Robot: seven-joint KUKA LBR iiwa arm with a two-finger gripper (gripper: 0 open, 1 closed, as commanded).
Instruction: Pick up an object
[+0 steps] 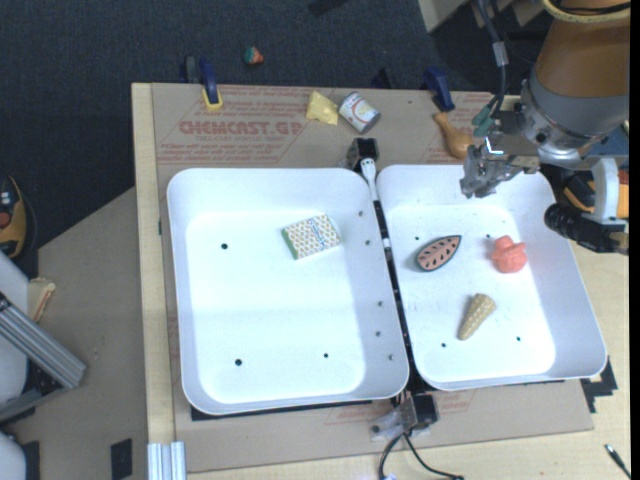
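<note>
While the gripper (482, 186) hung over the far edge of the right bin (575, 308), at the end of the grey arm (575, 78) with its orange band reaching in from the right, the state of its jaws could not be told from this view, and nothing could be seen held there. Nearest to the jaws, just behind them and slightly to the left, a small tan piece (452, 133) lay on the cardboard sheet (240, 128) outside the bins. Below the jaws and a little to the left, inside the right bin, lay a brown leaf-shaped cookie (438, 252) with pale markings. Below and slightly to the right of the jaws sat a pink-red lump (509, 255), apart from the cookie. Further down from the jaws, toward the near side of the same bin, rested a tan cone (476, 315), its tip pointing down and left. To the left of the jaws and further back, a small white can (359, 112) and a yellow scrap (322, 109) lay side by side on the cardboard. Far to the left of the jaws, in the left bin (200, 298), a pale patterned block (311, 236) lay on its own, well apart from everything else
</note>
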